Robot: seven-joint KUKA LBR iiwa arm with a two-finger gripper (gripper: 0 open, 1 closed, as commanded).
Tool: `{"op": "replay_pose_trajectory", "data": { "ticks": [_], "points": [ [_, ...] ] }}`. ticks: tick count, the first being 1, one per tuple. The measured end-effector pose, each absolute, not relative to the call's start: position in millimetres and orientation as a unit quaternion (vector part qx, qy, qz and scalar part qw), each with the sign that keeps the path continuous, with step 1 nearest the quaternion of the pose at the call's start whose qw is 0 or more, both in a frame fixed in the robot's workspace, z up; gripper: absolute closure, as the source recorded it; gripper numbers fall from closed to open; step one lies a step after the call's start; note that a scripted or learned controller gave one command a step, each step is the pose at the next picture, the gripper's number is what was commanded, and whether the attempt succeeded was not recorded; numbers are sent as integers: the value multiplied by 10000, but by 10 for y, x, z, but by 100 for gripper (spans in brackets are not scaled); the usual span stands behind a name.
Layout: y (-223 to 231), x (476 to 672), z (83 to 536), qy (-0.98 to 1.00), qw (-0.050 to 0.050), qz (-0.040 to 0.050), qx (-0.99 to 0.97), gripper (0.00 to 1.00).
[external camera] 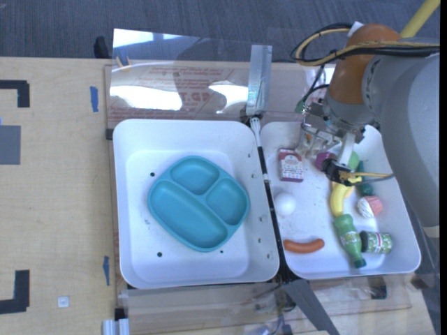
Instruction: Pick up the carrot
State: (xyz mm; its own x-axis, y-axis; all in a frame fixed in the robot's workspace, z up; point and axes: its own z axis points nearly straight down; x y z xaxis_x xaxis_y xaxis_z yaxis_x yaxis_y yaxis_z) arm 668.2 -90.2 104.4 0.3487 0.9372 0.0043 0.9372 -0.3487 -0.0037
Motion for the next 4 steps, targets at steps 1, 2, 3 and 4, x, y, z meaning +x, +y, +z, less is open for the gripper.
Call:
{"op": "replay_pose_trajectory", "data": {
  "ticks": [1,2,3,4],
  "points": [
    [-1355,6559,1041,-6411,7,7,-7674,100],
    [-789,6464,1867,-5485,-18,-22,-8362,100],
    [-421,6358,1848,-5840,13,9,-8118,100],
    [-1167,6176,1681,-7723,5,8,-6353,100]
  ]
}}
